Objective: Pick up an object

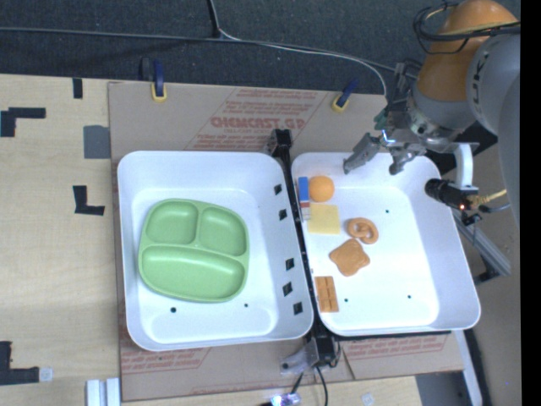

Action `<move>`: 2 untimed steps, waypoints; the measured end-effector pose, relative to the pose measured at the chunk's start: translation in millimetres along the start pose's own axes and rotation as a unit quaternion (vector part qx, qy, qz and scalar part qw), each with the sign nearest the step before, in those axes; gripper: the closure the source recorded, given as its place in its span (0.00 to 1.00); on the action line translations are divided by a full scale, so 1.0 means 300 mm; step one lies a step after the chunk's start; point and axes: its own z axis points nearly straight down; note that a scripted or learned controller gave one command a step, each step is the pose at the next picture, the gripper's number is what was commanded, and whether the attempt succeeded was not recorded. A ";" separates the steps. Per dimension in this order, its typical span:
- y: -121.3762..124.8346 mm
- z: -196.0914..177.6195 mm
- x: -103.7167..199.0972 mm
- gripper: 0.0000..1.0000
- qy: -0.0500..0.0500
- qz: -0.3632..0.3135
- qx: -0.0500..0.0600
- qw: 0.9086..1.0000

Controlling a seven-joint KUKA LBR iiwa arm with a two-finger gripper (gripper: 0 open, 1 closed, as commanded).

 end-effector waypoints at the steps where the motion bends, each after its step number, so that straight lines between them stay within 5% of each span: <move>1: 0.003 0.146 0.004 0.00 -0.001 0.000 0.002 1.000; 2: 0.015 0.289 -0.004 0.00 0.001 0.000 0.002 1.000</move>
